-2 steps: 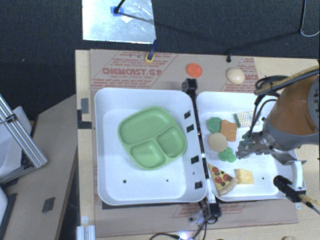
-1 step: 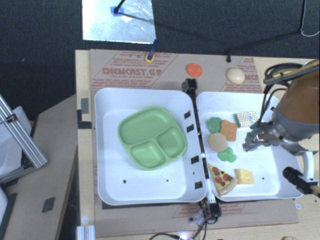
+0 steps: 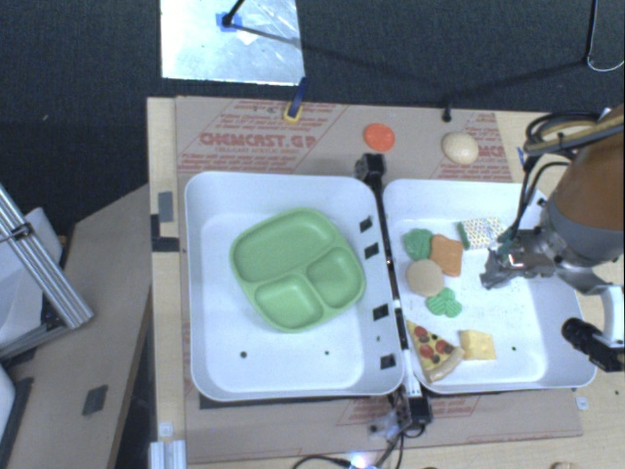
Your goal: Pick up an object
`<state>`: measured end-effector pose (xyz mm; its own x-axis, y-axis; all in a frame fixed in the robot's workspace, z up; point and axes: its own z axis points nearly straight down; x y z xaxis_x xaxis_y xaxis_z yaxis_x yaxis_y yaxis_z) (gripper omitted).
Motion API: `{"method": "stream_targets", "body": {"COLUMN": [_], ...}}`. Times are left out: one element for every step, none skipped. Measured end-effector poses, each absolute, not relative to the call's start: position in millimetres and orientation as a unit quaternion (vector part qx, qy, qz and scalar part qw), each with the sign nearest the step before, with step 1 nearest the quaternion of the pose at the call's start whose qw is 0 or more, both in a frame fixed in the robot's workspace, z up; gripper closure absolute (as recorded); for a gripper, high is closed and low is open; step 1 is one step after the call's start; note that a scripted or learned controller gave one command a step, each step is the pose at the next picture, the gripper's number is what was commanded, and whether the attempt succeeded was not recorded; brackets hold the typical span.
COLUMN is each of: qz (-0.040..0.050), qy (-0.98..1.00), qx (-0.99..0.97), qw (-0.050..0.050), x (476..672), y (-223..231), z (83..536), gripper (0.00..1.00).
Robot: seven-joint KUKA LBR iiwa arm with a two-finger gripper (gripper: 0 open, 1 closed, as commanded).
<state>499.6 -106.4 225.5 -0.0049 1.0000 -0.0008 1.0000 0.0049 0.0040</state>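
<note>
Objects for picking sit in the right bin [image 3: 547,360], all to the right of the tray [image 3: 298,267].

The tray is green with three compartments. It lies in the left bin [image 3: 210,262], turned at a slant.

Up and right of the tray, outside the bins on the cardboard [image 3: 254,135], is an orange disc [image 3: 379,137]. A beige ball [image 3: 460,147] sits further right on the same sheet.

Nearest the tray's right side, across the divider, a green lump [image 3: 419,243] touches an orange piece [image 3: 447,254] on its right. A beige round [image 3: 425,277] lies just below both. Broccoli [image 3: 445,303] is just below and right of the round.

Down and right of the tray lies a pizza slice [image 3: 433,348]. Its long axis runs from upper left to lower right, with the tip pointing up-left towards the tray and the crust at the far end. A cheese wedge [image 3: 477,344] lies just right of the crust, flat, with its edges roughly square to the bin.

Further right of the tray, level with its top edge, is a patterned square [image 3: 479,231].

The gripper [image 3: 496,267] hangs just below the square, right of the orange piece and well apart from the pizza. It is dark and blurred, so I cannot tell whether it is spread or closed, and I see nothing held in it. The arm [image 3: 586,213] fills the space furthest right of the tray.
</note>
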Motion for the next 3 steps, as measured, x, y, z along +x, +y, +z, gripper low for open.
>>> {"method": "stream_targets", "body": {"qz": [0.0017, 0.0019, 0.0013], "qy": [0.711, 0.711, 0.710], "qx": [0.703, 0.704, 0.704], "qw": [0.001, 0.001, 0.001], "x": [532.5, 567.1, 572.6], "y": [-61.1, -19.9, -5.8], "z": [215.1, 212.1, 234.6], "gripper": [1.00, 1.00, 1.00]}}
